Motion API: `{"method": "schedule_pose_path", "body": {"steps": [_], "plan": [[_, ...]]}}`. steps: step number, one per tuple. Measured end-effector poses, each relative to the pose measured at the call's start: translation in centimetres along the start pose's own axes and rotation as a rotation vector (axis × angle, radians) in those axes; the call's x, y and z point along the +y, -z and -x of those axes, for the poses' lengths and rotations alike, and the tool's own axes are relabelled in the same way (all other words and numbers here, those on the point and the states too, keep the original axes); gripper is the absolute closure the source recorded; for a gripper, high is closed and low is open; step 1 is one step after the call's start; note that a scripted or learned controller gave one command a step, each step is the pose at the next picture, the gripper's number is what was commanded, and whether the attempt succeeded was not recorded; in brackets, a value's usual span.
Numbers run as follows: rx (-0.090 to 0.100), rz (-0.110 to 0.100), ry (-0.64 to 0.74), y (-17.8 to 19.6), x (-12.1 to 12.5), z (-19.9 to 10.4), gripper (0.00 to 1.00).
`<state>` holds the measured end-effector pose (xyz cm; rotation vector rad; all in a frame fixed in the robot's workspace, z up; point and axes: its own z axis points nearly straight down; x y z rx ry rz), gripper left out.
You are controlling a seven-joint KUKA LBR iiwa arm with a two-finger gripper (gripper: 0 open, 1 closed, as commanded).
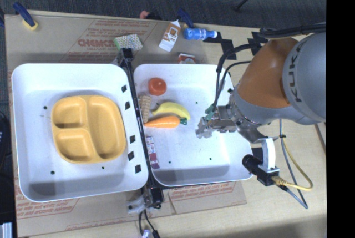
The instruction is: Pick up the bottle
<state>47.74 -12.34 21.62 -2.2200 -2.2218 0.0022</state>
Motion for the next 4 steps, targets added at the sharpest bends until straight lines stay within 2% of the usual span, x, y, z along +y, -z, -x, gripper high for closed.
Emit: {"method": "schedule_pose_path", "body": {"steps": [1,2,3,4], "plan": [[0.000,-0.002,-0.216,1.3,-0.1,4.2,1.00],[0.000,0.000,-0.441,1.4,-0.1,2.5,1.00],[0.001,-0.003,-0.956,-0.5,-0.2,4.1,1.00],[0.003,-0.007,-1.214,-2.4,-0.1,0.9,1.00]]}}
